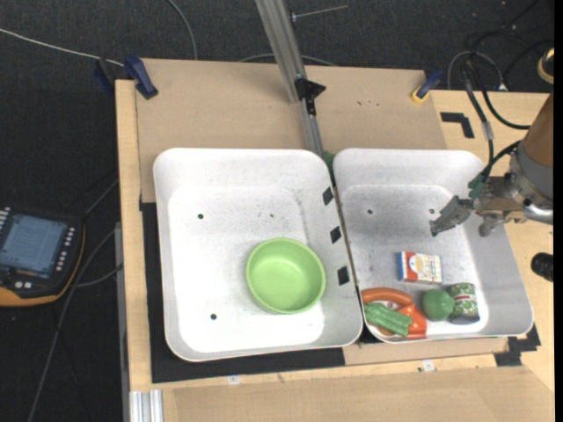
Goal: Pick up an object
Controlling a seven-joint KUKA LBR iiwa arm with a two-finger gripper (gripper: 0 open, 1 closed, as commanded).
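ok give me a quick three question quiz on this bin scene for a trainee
1. True or false: the green bowl sits in the left bin.
2. Which lies closest to the pincer? A) green bowl B) small white carton C) green ball
3. Fill in: the carton, ball, can and orange-and-green toys are clustered in the right bin's ____ part, near or far from the camera.

Key
1. True
2. B
3. near; the pincer hangs over the bin's right side, with nothing between its fingers.
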